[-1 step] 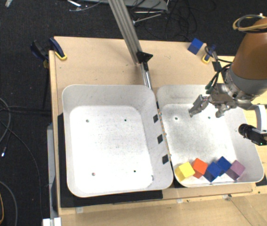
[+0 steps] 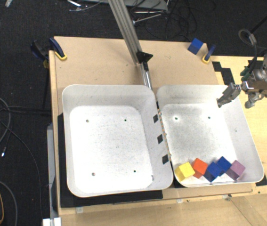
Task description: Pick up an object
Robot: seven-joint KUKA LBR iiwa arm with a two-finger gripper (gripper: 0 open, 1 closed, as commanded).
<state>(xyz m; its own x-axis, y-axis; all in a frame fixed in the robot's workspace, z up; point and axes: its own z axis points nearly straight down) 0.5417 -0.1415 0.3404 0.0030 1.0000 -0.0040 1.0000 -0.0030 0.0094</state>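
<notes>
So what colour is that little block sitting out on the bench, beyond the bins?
Blue. The little block rests on the bench, seen best in the camera view.

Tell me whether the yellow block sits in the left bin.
No, the yellow block lies in the right bin, at its near edge beside the orange block.

One fixed camera looks down at a slant from above the near side, taking in the whole bench (image 2: 100,60), both bins and surrounding floor.
</notes>
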